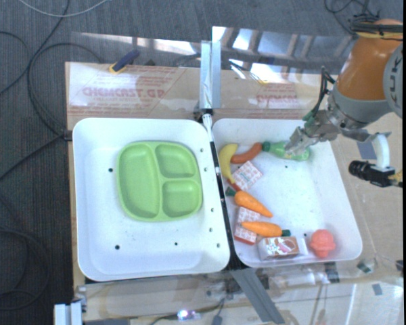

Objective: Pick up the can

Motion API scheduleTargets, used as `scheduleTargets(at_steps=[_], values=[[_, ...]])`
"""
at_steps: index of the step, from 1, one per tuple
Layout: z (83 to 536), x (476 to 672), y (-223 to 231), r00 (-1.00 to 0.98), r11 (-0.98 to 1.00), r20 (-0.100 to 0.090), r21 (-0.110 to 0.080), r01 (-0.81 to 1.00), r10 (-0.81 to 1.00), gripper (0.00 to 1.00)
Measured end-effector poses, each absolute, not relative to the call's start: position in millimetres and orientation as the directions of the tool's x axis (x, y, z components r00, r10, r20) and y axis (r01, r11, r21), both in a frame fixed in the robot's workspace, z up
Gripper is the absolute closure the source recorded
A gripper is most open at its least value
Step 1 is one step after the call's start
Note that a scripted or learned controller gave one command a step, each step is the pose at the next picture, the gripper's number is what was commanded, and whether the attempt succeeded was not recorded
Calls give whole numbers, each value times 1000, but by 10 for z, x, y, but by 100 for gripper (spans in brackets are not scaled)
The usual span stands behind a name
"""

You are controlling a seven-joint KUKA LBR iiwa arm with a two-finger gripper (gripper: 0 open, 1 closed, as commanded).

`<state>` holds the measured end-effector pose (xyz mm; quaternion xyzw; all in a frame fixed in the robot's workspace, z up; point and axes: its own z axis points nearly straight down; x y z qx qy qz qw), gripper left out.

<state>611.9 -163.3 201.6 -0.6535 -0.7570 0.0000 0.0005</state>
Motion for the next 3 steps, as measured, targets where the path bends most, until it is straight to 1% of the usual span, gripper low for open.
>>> scheduleTargets(at_steps=[1, 2, 3], values=[[909, 5404, -1246, -69, 69, -1, 10, 998, 998, 100], [911, 5914, -1300, -262, 262, -6, 9, 965, 965, 100], [912, 5913, -1981, -314, 314, -10, 13, 949, 949, 100]])
